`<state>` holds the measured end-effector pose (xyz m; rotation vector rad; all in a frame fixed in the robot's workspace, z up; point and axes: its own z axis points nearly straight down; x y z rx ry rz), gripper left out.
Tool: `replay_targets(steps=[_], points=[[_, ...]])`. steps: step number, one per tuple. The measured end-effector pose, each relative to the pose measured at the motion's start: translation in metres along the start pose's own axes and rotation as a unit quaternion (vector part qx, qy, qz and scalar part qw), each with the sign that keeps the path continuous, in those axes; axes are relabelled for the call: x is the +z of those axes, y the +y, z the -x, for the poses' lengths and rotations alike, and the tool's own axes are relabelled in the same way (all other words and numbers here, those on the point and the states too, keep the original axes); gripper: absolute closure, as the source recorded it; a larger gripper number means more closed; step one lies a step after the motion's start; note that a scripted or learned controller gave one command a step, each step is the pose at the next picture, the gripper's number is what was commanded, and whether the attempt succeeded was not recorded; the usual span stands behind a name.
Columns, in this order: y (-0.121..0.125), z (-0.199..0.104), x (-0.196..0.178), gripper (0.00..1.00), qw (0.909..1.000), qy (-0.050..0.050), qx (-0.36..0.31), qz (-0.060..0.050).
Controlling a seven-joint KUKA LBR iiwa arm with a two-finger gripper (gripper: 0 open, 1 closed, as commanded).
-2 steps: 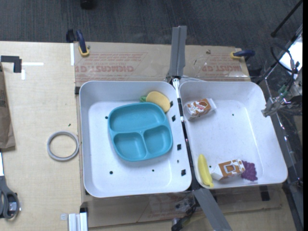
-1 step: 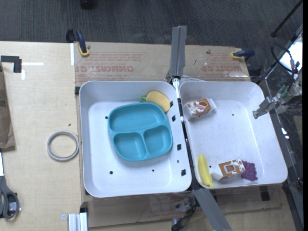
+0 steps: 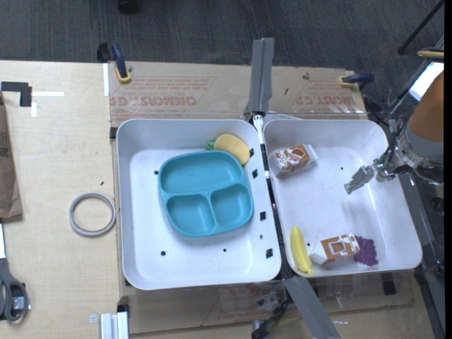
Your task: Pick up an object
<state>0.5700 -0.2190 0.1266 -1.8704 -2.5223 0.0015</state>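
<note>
My gripper (image 3: 361, 177) hangs over the right side of the right bin (image 3: 332, 200), above bare bin floor, with nothing seen in it. A small white and brown carton (image 3: 292, 159) lies at the bin's back left. Along the front lie a yellow banana (image 3: 299, 250), a second carton (image 3: 338, 248) and a purple bunch of grapes (image 3: 366, 251). All of these lie well apart from the gripper.
The left bin (image 3: 141, 253) holds a blue divided plate (image 3: 205, 193) and a yellow fruit (image 3: 232, 147) with something green behind it. A grey ring (image 3: 92, 213) and scissors (image 3: 13, 295) lie on the bench to the left. A raised divider (image 3: 263, 182) separates the bins.
</note>
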Motion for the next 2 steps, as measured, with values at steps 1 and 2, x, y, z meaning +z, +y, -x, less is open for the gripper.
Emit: replay_targets(steps=[1, 2], points=[[-0.057, -0.060, 0.025, 0.00, 1.0000, 0.001, -0.003, 0.000], [-0.088, -0.023, 0.001, 0.00, 0.9728, -0.002, -0.232, 0.002]])
